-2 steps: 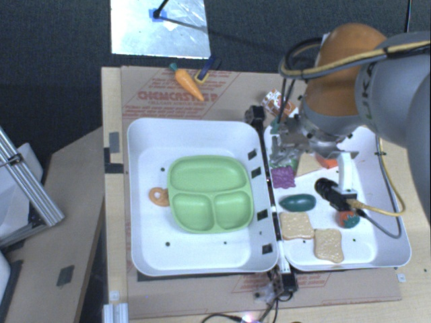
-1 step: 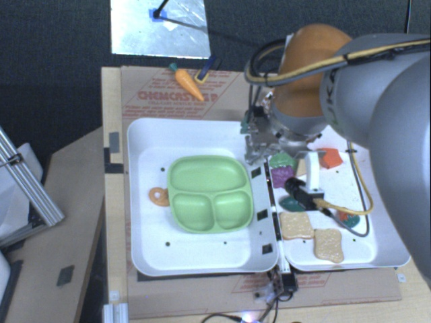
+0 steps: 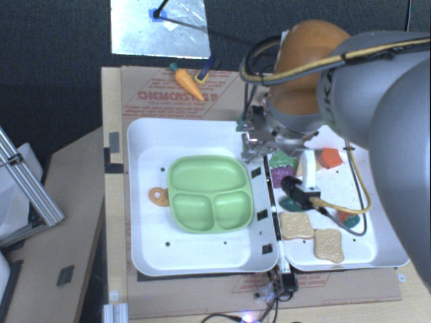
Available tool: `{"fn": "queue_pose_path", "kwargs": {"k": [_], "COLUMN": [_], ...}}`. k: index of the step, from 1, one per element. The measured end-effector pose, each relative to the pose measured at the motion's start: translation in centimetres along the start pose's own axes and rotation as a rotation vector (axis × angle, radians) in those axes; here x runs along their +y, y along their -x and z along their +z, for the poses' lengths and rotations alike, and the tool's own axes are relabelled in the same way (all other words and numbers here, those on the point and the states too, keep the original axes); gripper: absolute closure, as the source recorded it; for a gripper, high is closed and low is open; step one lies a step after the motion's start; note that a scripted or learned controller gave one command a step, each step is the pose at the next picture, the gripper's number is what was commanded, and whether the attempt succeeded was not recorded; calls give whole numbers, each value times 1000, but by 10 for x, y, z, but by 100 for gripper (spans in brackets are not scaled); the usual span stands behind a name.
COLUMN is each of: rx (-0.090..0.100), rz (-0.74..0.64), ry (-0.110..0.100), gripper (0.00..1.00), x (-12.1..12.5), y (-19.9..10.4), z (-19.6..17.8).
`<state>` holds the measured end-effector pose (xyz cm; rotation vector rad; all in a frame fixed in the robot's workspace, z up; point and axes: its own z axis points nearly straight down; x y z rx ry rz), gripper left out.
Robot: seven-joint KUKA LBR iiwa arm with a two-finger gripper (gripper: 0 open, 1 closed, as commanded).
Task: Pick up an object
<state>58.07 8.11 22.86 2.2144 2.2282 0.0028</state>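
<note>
The grey arm (image 3: 384,93) is seen reaching in from the right, its broad upper link filling the upper right of the view above the right bin (image 3: 377,247). The orange band (image 3: 306,66) is carried above the wrist, which is bent downward over the far left corner of that bin. The gripper (image 3: 259,143) is lowered near the divide between the bins, its lower end hidden by the wrist.
</note>
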Motion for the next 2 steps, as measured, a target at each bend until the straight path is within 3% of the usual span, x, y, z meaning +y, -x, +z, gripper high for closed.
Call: {"fn": "queue_pose_path", "kwargs": {"k": [1, 2], "rx": [-1, -2], "rz": [0, -1], "ry": [-2, -1], "gripper": [100, 100], "x": [-10, -1], "y": [-5, -8], "z": [0, 14]}}
